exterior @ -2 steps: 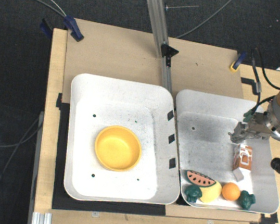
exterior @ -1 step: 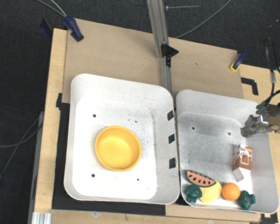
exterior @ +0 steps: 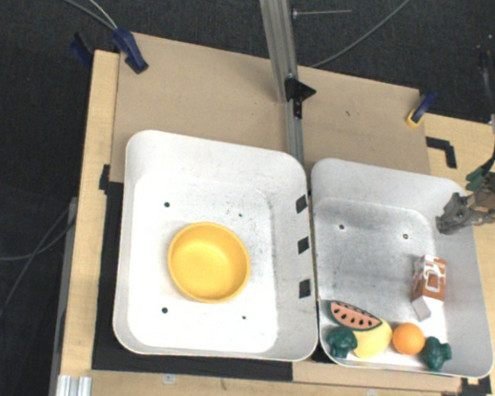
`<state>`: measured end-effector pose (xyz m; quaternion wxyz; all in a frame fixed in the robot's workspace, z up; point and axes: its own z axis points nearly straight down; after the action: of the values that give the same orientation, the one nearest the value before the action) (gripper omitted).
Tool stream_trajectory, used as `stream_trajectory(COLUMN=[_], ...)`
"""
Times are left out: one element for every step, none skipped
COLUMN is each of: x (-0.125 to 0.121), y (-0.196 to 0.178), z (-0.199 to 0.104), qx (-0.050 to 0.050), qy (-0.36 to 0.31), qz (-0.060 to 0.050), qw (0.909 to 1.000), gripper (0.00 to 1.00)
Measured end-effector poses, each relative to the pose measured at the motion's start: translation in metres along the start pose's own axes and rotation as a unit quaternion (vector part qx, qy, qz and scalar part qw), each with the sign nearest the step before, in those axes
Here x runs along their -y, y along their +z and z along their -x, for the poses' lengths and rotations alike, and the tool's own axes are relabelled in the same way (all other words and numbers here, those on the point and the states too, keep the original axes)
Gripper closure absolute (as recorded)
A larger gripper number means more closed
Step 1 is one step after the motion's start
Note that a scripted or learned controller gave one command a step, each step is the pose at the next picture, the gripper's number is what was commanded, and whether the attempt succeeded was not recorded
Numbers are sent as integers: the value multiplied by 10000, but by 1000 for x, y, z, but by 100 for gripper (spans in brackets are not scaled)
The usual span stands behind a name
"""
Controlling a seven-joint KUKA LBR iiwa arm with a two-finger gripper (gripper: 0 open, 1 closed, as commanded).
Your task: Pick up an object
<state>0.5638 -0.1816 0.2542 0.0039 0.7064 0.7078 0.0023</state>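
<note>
Both bins look like white moulded plastic w/ a semi-matt finish, the left bin [exterior: 148, 177] speckled w/ dark scuffs and the right bin [exterior: 369, 193] greyed by wear across its floor. The yellow bowl [exterior: 209, 261] is smooth, slightly glossy plastic; the watermelon slice [exterior: 356, 316] and orange [exterior: 408, 339] read as smooth toy plastic, and the small carton [exterior: 430, 277] looks like printed card. Bench top [exterior: 217, 94] is matt, light wood-like board, w/ a brushed-metal rail [exterior: 277, 20] crossing it.
</note>
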Motion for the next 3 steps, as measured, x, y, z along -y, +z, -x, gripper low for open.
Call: stream_trajectory(x=[-2,6,4], y=[11,19,28], z=[-51,-102,-159], qx=[-42,-46,-49], qy=[-13,-15,-20], qz=[-83,-97,-108], qw=[10000,9999,9999], gripper=[100,100,100])
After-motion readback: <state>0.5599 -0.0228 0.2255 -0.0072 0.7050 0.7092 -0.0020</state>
